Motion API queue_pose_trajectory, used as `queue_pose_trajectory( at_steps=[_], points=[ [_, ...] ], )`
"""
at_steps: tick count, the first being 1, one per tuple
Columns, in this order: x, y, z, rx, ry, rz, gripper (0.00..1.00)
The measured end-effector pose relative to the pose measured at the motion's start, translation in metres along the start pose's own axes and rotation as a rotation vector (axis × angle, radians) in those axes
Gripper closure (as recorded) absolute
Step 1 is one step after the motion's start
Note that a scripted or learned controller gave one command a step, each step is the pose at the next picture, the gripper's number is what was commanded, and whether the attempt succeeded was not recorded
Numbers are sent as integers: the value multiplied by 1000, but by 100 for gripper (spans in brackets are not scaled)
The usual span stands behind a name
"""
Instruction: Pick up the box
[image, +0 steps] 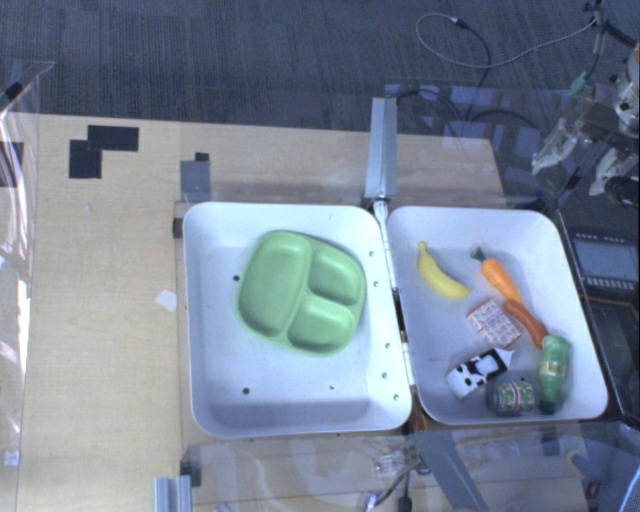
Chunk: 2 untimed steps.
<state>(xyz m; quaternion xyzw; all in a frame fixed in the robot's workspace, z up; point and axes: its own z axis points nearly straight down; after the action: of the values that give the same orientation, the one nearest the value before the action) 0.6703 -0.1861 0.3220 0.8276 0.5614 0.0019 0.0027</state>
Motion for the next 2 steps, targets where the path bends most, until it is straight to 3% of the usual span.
queue_pose_trajectory(
  at_steps=[1,2],
  points=[
    [3,1,-10,-3,-1,-14,100],
    [-7,3,-115,0,0,2,100]
  ],
)
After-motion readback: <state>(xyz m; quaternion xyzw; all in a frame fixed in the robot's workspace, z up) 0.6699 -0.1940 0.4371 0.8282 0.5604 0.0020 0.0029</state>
